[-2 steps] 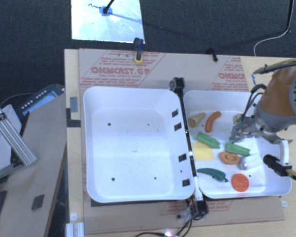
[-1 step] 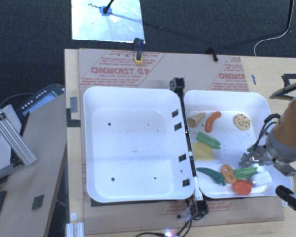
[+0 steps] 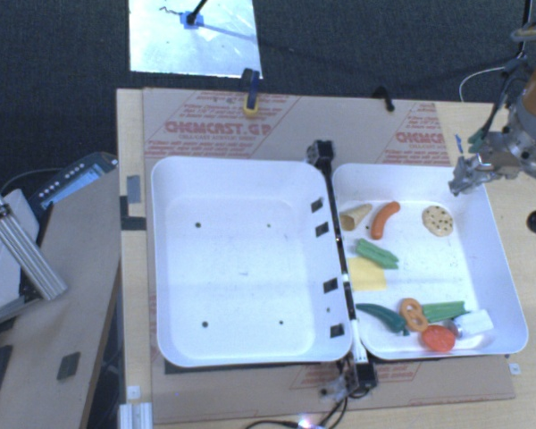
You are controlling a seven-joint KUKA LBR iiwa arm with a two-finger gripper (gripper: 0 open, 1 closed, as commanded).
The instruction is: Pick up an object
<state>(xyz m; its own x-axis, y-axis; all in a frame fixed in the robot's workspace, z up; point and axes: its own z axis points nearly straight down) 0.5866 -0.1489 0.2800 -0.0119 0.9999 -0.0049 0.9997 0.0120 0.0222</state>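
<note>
I see my gripper (image 3: 465,176) up at the far right edge of the right bin (image 3: 505,280). It hangs just over the rim there. It is small and blurry from here, so I cannot tell how it is set, and I see nothing in it.

The thing nearest to it is a round cookie (image 3: 438,220) with dark spots. A little more to the left lies an orange sausage (image 3: 384,219), and beside that a tan cone (image 3: 355,215). Below them a green pod (image 3: 377,254) rests just above a yellow square (image 3: 368,275). At the near end of the bin there is a pile: a dark green pepper (image 3: 381,316), an orange ring (image 3: 414,314), a green leaf piece (image 3: 443,310), a red tomato (image 3: 439,338) and a white block (image 3: 475,322). They sit close, and some touch.

The left bin (image 3: 241,262) is white with a few small dark dots on its floor. A black strip with clips (image 3: 332,244) runs between the two bins.

Both bins sit on brown cardboard (image 3: 214,123) with red letters, on my table (image 3: 134,329). A yellow and blue clamp (image 3: 250,92) holds the far edge of the cardboard. Past that is dark carpet (image 3: 54,43) with a shiny silver sheet (image 3: 192,25) on it. At the left I see a metal bar (image 3: 18,244) and a grey box with buttons (image 3: 71,177).
</note>
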